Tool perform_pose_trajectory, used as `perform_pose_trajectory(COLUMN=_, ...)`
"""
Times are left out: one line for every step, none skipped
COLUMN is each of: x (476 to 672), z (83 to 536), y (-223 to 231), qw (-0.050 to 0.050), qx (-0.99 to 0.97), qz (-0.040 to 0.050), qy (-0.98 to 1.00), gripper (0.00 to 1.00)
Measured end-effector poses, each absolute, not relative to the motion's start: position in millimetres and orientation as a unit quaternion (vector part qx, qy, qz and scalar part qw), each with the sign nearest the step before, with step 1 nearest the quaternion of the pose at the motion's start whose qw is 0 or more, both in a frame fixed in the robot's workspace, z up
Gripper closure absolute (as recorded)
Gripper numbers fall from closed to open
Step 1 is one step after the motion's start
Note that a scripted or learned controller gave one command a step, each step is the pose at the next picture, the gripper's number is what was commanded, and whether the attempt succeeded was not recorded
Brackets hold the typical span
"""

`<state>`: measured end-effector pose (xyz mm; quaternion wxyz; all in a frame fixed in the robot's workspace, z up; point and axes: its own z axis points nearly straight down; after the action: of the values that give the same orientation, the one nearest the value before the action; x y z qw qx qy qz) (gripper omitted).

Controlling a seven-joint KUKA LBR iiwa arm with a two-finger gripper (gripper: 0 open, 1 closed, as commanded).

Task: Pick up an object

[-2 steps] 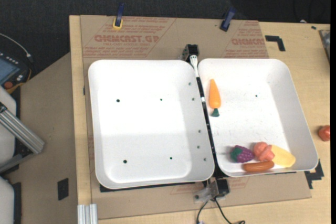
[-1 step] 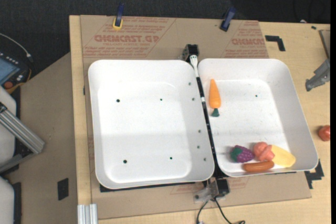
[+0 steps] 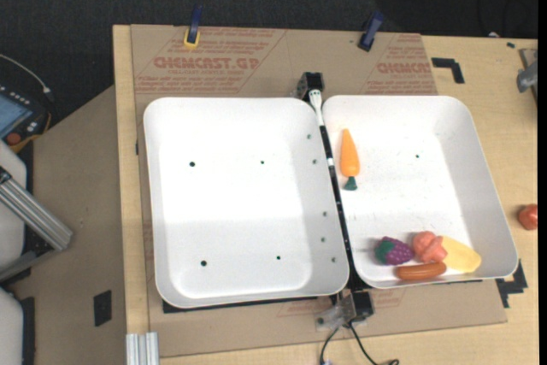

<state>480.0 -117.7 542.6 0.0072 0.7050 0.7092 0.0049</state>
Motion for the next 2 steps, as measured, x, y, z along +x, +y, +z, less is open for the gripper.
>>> perform_pose_trajectory(x=480.4, z=546.5, y=-120.1, qw=0.004, qx=0.707, qz=0.0014, qy=0.707, gripper=1.0)
perform_pose_trajectory(x=478.9, z=484.4, y=-179.3, qw=-0.002, qx=0.709, qz=-0.0016, qy=0.705, gripper=1.0)
